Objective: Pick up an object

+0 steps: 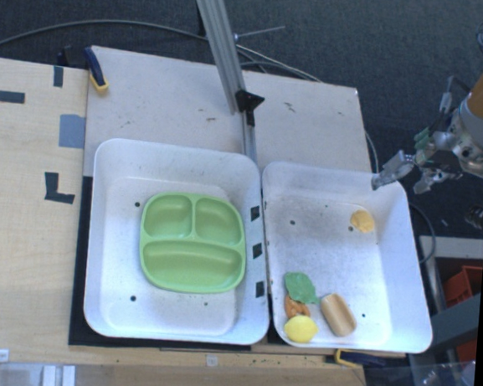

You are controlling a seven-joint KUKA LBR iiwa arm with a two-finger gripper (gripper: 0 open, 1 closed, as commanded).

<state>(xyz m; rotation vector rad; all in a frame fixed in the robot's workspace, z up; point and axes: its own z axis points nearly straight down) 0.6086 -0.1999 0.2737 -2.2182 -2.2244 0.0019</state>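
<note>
The right bin (405, 244) holds a small yellow-orange lump (362, 220) near its far right side. In its near corner lie a green leafy piece (301, 286), an orange carrot-like piece (297, 307), a yellow lemon (300, 328) and a tan bread roll (338, 314), close together. My gripper (408, 175) hovers over the bin's far right corner, above and to the right of the lump. It is open, and nothing sits between its fingers (390, 171).
The left bin (105, 218) contains a green divided plate (193, 242). A slanted metal pole (225, 48) rises behind the bins. Cables run across the dark floor at the back. A blue-and-yellow clamp (96, 69) sits at the board's far left corner.
</note>
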